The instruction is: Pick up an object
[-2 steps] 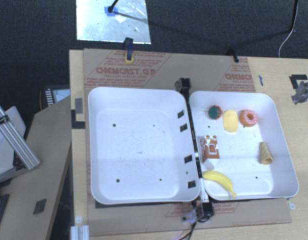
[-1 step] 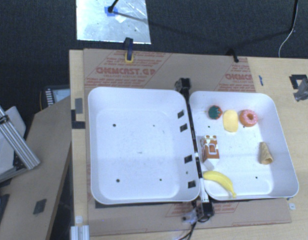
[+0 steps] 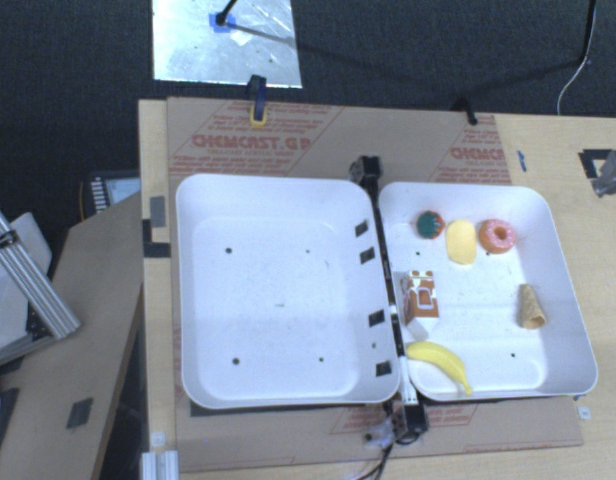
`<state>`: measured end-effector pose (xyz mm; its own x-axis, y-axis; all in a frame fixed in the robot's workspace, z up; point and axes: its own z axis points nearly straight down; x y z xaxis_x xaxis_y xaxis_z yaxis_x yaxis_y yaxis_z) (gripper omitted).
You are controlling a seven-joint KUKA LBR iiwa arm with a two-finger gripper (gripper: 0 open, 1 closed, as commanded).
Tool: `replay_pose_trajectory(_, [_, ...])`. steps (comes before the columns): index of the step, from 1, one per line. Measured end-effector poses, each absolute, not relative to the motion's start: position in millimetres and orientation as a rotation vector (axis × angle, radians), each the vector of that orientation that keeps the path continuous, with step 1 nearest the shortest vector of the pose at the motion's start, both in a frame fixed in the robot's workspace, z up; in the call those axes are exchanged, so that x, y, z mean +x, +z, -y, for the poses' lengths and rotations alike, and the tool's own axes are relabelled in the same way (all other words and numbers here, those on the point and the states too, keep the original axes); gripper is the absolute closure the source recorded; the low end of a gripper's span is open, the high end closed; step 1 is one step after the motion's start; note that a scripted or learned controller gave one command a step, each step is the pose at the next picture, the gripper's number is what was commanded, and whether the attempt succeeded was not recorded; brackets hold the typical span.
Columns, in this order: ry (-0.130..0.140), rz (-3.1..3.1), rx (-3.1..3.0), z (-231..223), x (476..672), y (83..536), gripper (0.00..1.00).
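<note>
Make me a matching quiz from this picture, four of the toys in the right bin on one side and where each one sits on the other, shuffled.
Things:
1. banana
2. donut
3. cone
4. green ball

Places in the right bin:
A. far side, nearest the divider between the bins
B. near left corner
C. right part, about midway from far to near
D. far side, right of the yellow lemon-like toy

Pairs: 1-B, 2-D, 3-C, 4-A
</note>
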<state>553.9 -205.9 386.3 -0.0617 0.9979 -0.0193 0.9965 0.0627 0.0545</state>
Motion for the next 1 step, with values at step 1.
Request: replay_pose_trajectory(1, [0.001,-2.227,2.211,205.0,658.7,314.5,1.00])
